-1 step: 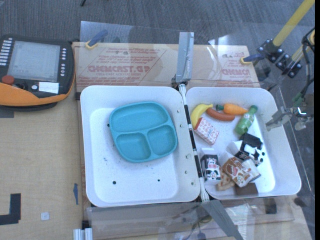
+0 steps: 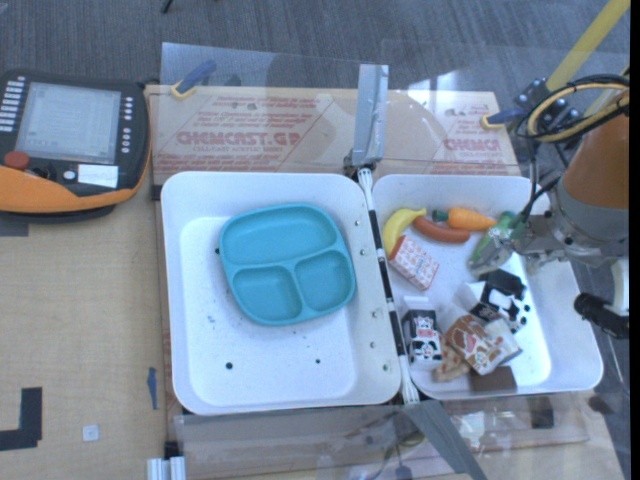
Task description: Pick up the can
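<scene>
Reach step. Gripper [image 2: 497, 240] low over right bin [image 2: 570, 363], upper right part, beside carrot [image 2: 468, 218]; can't tell if holding anything. Can [image 2: 490, 253], silvery-green, apparently right under it. Next: confirm grasp, then lift.

The left bin [image 2: 190, 298] holds a teal divided plate [image 2: 287, 263], lying flat near its middle. In the right bin [image 2: 570, 363] a banana [image 2: 398, 225], a sausage [image 2: 440, 231] and a carrot [image 2: 468, 217] crowd the far edge, touching one another. A pink patterned box [image 2: 414, 262] lies just below the banana. Nearer the front stand a small cow-print carton [image 2: 423, 337] and a brown snack packet [image 2: 478, 346]. A teach pendant [image 2: 70, 143] rests on the table [image 2: 70, 348] at far left.
</scene>
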You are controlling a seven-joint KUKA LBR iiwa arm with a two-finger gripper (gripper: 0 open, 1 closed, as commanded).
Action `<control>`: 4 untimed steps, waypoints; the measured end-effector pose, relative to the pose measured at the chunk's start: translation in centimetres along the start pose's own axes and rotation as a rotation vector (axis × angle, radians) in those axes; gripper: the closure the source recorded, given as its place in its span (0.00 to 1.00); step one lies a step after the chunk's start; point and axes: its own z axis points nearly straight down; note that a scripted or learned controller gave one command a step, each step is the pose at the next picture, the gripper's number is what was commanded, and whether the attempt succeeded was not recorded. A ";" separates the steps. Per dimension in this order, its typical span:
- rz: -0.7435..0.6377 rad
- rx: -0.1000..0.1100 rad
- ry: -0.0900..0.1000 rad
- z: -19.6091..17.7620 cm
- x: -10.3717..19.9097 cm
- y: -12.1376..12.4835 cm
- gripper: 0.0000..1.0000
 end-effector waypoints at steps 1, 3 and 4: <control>0.203 -0.011 -0.003 6.9 2.2 2.0 0.00; 0.269 -0.007 -0.002 6.9 -5.6 -0.7 1.00; 0.345 -0.008 -0.004 6.9 -4.2 0.7 1.00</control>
